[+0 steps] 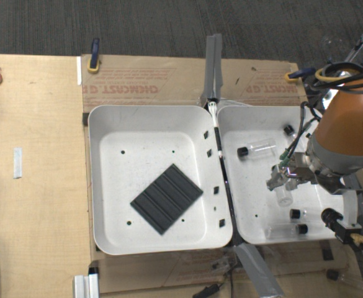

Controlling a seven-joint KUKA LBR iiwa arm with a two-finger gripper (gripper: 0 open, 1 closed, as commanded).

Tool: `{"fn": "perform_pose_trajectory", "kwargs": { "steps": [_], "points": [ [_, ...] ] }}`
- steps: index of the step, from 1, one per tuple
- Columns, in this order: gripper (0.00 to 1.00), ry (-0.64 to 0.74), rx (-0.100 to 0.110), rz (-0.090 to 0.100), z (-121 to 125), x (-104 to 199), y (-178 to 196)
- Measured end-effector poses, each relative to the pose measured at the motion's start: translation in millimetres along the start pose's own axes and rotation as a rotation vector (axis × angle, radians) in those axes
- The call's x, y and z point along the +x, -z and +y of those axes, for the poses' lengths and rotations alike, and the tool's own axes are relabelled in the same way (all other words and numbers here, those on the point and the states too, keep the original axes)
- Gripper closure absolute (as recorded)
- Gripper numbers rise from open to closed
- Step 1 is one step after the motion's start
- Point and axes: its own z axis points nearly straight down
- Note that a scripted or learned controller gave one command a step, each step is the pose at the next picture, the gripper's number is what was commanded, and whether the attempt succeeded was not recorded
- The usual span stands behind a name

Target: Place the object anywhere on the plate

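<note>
A dark grey ribbed plate lies flat and turned diagonally in the left bin. In the right bin lie several clear vials with black caps. One vial rests near the bin's back left. Another clear vial sits just below my gripper, which hangs low over the middle of the right bin. The gripper's metal parts hide where it meets that vial, so whether it holds anything cannot be told.
Small black caps lie toward the right bin's front, and one more cap near its back. A raised divider separates the bins. The arm's orange band and cables overhang the right bin's right side.
</note>
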Motion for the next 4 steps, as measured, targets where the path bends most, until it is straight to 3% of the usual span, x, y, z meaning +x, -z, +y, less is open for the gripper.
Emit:
{"fn": "perform_pose_trajectory", "kwargs": {
  "steps": [1,2,3,4],
  "points": [
    [1.0,-0.059,0.004,-0.002,39.6,70.6,7.1],
    [1.0,-0.117,0.005,-0.002,20.9,158.9,-0.9],
    [1.0,0.338,0.002,-0.002,99.1,166.5,-0.9],
    [1.0,0.491,0.002,0.0,41.6,130.6,-0.3]
  ]
}}
